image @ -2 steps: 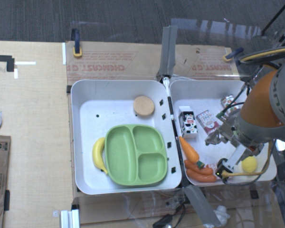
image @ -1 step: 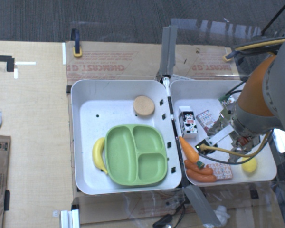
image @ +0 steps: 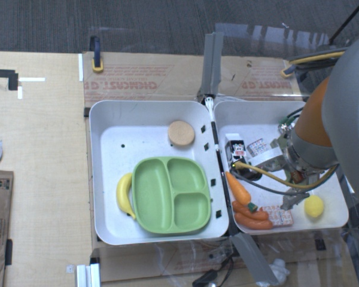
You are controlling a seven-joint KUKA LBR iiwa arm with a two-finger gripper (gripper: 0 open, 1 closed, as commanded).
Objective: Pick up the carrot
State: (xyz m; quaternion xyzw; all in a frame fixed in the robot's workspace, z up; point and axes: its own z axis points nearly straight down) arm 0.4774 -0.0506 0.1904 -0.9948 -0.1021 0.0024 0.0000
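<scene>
The carrot [image: 239,189] is orange and tapered, and lies at the left side of the right bin [image: 269,117], close to the wall between the bins. Two more orange pieces [image: 252,216] lie just in front of it at the near left corner. My gripper [image: 292,196] hangs low over the middle of the right bin, to the right of the carrot and apart from it. Nothing is seen held in it. The arm's grey wrist and orange band [image: 314,119] cover the bin's right part.
A yellow lemon [image: 314,207] and a pink-and-white packet [image: 280,216] lie near the right bin's front. The left bin [image: 107,124] holds a green divided plate [image: 170,194], a banana [image: 125,195] and a round wooden disc [image: 181,133].
</scene>
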